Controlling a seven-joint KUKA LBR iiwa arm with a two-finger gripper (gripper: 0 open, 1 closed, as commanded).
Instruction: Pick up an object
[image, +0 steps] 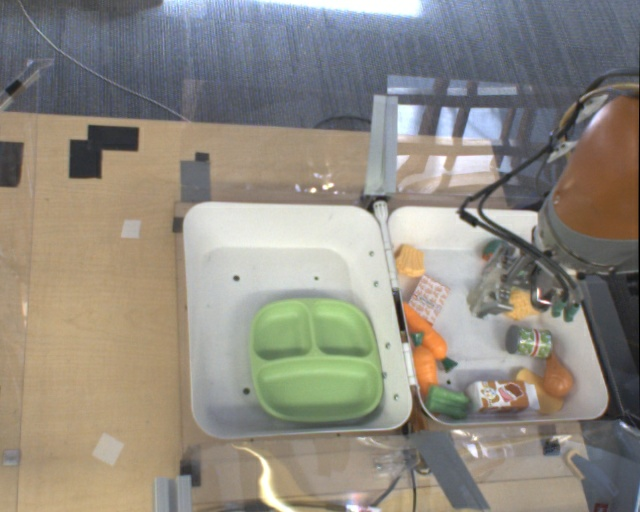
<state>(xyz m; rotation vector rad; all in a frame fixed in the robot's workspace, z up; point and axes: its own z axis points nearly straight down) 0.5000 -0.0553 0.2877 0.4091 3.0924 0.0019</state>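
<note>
My gripper (503, 288) hangs low over the right bin (590, 400), near its right side, under the grey wrist with the orange band (605, 165). A small yellow item (523, 301) lies right beside the gripper, partly hidden by it. Just below sits a green-labelled can (531, 343). Along the bin's front lie a red-labelled bottle (499, 396), an orange piece (557, 379) and a green piece (448, 402). Orange carrots (428, 347) run along the left wall, with a pink-and-white packet (428, 295) and a yellow piece (410, 261) above them.
The left bin (215, 250) holds a green divided plate (316, 359) towards its front. A metal divider post (380, 150) rises behind the seam between the bins. Black cables (500, 185) loop from the wrist over the right bin's back.
</note>
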